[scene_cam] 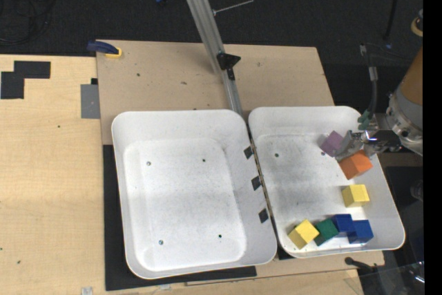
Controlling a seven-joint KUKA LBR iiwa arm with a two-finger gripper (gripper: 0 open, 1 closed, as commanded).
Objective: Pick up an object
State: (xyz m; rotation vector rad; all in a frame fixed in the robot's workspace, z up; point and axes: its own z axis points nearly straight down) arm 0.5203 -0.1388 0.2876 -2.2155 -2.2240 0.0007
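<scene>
Gripper (360,139), finger state indiscernible, poised at the right bin's (304,115) far-right edge between purple block (332,143) and orange block (356,166); closing may nudge both aside.

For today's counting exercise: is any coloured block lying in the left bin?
No. The left bin shows bare white floor, while the purple, orange, yellow, green and blue blocks all lie in the right bin.

An orange band tops a grey wrist; below it, the hand (360,137) is dark metal with thin cabling.
</scene>
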